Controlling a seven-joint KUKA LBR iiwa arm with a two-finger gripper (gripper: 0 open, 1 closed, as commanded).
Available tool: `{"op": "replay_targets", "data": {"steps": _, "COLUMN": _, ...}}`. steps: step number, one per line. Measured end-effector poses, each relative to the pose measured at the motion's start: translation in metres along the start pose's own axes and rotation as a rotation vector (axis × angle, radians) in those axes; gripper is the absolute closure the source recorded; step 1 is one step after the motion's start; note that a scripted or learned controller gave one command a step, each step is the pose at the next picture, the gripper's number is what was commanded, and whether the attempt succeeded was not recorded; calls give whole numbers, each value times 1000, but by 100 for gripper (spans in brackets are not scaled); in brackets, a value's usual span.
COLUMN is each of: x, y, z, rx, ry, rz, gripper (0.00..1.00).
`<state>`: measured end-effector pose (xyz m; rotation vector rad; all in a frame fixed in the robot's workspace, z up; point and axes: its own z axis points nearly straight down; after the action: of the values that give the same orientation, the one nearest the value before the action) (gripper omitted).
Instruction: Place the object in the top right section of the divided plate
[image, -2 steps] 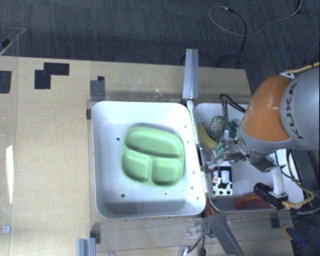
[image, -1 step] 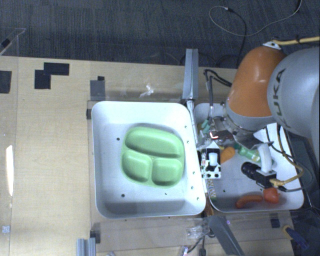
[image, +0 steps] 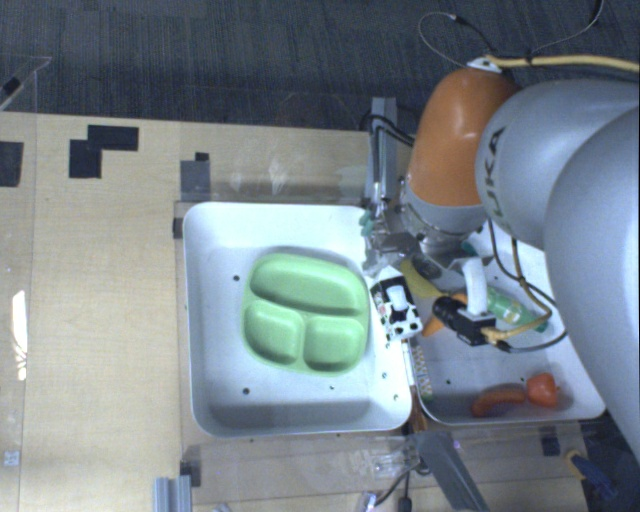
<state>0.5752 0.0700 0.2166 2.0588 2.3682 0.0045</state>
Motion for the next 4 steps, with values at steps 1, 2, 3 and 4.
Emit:
{"op": "replay_targets", "data": {"steps": 1, "x": 40, "y": 4, "z": -6, "rx": -1, "ry": 1, "rz": -177, "gripper": 100}}
{"op": "replay_targets", "data": {"steps": 2, "x": 45, "y": -25, "z": 80, "rx": -1, "ry": 2, "rz": -214, "gripper": 100}}
{"op": "replay_targets", "data": {"steps": 3, "x": -24, "y": -92, "z": 31, "rx": 0, "ry": 1, "rz": -125, "gripper": 100}}
{"op": "replay_targets", "data": {"steps": 4, "x": 89, "y": -76, "z": -6, "rx": -1, "ry": 2, "rz": -158, "gripper": 100}}
